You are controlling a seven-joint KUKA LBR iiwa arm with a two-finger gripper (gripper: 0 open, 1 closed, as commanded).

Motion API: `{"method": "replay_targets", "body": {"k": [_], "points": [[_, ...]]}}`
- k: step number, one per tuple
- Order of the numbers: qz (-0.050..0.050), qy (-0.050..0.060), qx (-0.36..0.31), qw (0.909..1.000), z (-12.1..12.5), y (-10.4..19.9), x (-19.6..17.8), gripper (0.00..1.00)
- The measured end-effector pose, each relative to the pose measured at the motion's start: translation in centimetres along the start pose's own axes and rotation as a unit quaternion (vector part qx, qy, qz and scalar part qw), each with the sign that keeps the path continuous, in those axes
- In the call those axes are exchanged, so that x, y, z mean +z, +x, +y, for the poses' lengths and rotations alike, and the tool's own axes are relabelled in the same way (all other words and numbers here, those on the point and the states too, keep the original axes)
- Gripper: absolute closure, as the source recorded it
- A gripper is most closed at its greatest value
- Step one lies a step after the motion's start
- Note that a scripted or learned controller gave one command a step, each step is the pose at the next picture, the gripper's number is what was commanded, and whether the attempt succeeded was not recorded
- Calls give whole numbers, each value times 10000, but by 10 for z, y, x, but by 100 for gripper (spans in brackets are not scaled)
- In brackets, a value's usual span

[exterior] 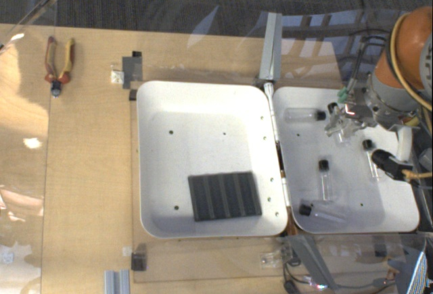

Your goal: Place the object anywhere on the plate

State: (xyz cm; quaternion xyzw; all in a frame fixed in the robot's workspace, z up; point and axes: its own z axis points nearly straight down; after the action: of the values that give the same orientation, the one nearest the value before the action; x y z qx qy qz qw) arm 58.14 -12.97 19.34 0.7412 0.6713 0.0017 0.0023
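Note:
A dark ribbed rectangular plate [224, 195] lies flat in the front part of the left bin [155, 151]. Several clear vials with black caps lie in the right bin [406, 215]: one near the middle [326, 181], one at the front left [318, 213], one at the back left [302, 112] and one at the right [372, 159]. My gripper [340, 122] hangs over the back part of the right bin, just right of the back vial's cap. Nothing can be made out held in it.
Red-handled pliers [57, 63] lie on the bench at the far left. A metal divider post [270, 46] stands behind the gap between the bins. Small black brackets [134, 69] sit at the left bin's corners. Cables [396, 167] trail from the wrist over the right bin.

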Motion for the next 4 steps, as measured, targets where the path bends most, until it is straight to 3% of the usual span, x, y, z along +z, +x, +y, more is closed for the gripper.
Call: {"method": "replay_targets", "body": {"k": [1,2,3,4], "points": [[4,2,-2193,9757,71,85,-8,100],[8,16,-2262,9741,73,157,10,100],[5,17,-622,9981,67,216,9,100],[9,17,-1595,9872,57,305,40,100]]}}
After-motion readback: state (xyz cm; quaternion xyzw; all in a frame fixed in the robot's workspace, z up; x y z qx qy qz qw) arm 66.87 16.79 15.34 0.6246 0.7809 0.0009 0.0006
